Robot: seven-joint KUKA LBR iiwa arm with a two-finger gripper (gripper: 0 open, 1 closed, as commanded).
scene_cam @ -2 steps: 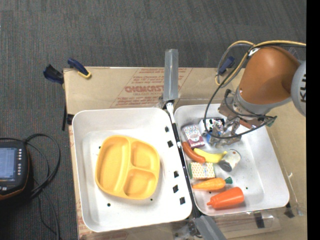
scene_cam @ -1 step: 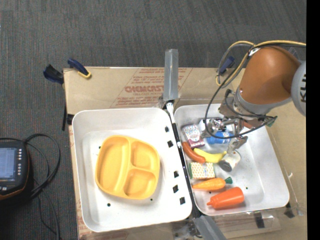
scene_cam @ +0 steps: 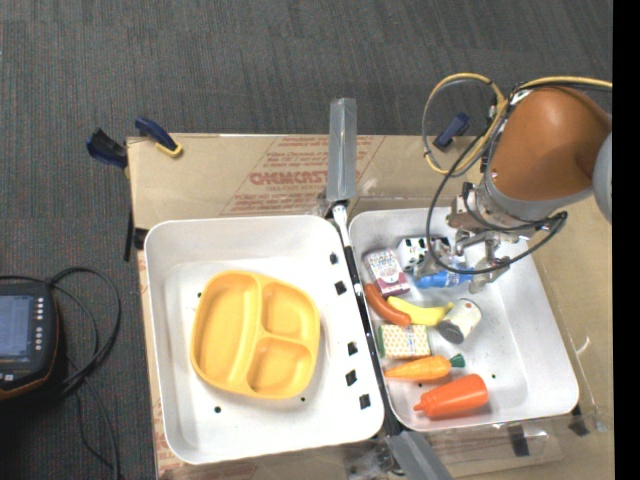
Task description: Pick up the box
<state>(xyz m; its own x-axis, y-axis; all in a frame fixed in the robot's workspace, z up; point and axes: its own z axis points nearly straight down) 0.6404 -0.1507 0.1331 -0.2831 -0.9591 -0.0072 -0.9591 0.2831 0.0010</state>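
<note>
In the right bin (scene_cam: 545, 318), a small pink-and-white box (scene_cam: 385, 268) lies near the left wall. A second box with a yellow-green label (scene_cam: 405, 341) lies lower down, beside a banana (scene_cam: 420, 313). A white carton with dark print (scene_cam: 412, 251) rests at the bin's upper left. My gripper (scene_cam: 458, 260) hangs under the orange-banded wrist (scene_cam: 545, 148), low over the bin's upper middle. It is just right of the carton and above a blue object (scene_cam: 440, 280). Cables and the wrist hide how the gripper stands.
The right bin also holds a red sausage (scene_cam: 374, 301), a white cup (scene_cam: 462, 320), a carrot (scene_cam: 420, 369) and an orange bottle (scene_cam: 455, 396). A yellow divided plate (scene_cam: 257, 334) lies in the left bin (scene_cam: 170, 268). A grey divider (scene_cam: 343, 158) runs between the bins.
</note>
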